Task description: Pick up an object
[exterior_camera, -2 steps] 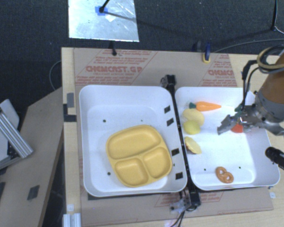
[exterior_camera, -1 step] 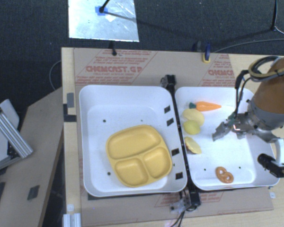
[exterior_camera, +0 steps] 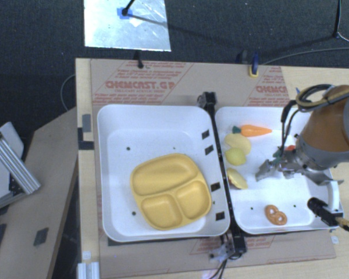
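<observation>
Your gripper low in right bin, jaw state unreadable (cannot tell), near pear, carrot, pretzel

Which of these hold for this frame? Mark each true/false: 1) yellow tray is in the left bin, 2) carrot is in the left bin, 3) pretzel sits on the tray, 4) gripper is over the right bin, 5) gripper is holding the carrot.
1) The yellow divided tray lies in the left bin. True.
2) The carrot is in the left bin. False: it lies in the right bin, near the far wall.
3) The pretzel sits on the tray. False: it lies on the right bin's floor, near the front edge.
4) The gripper is over the right bin. True.
5) The gripper holds the carrot. False: the carrot lies apart from it, toward the far wall.
</observation>
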